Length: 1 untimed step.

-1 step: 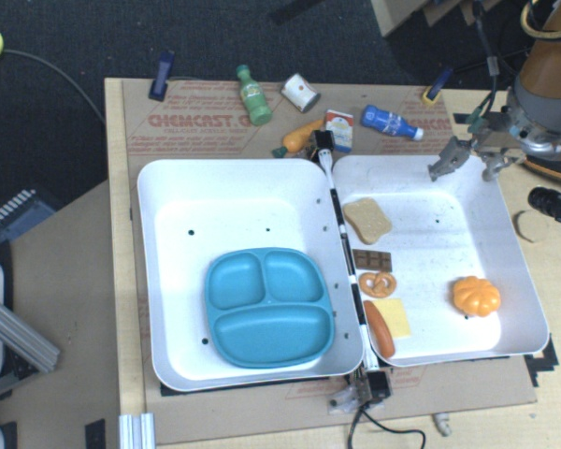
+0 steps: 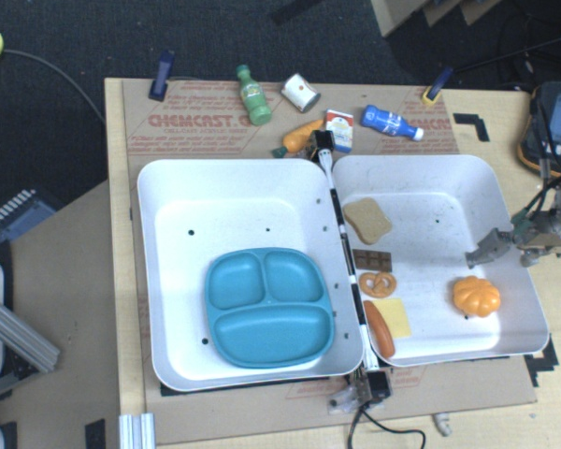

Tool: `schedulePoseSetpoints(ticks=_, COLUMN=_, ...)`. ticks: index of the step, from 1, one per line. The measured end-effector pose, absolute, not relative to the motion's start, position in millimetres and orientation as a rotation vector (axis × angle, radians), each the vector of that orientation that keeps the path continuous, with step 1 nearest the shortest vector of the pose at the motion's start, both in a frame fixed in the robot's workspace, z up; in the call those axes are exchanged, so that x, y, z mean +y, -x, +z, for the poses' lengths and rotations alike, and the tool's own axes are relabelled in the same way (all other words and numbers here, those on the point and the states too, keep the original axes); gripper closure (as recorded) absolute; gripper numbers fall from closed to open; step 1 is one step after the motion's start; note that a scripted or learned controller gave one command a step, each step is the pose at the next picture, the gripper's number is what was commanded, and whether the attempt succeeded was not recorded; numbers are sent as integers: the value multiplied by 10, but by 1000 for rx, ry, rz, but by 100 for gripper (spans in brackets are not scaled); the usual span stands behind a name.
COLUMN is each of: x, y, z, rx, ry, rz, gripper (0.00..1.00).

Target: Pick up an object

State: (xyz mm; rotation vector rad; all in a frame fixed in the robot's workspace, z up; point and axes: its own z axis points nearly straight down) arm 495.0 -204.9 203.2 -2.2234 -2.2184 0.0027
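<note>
The right bin [image 2: 467,171] holds an orange toy pumpkin [image 2: 475,296] near its right wall. Along its left side lie a tan bread slice [image 2: 367,220], a brown chocolate bar [image 2: 371,260], a pretzel [image 2: 377,283], a yellow cheese slice [image 2: 395,317] and a red sausage [image 2: 381,330]. My gripper [image 2: 480,253] reaches in over the bin's right rim and hangs just above and behind the pumpkin, with nothing visibly held in it.
A blue divided plate [image 2: 267,306] lies in the left bin [image 2: 168,195]. Behind the bins on the board are a green bottle [image 2: 254,96], a white can [image 2: 300,92], a small carton [image 2: 338,129], a carrot [image 2: 299,138] and a blue bottle [image 2: 391,123].
</note>
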Motion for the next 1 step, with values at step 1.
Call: schedulePoseSetpoints(ticks=1, x=-2169, y=-4917, z=1047, rx=-2218, ry=2220, rz=2, gripper=0)
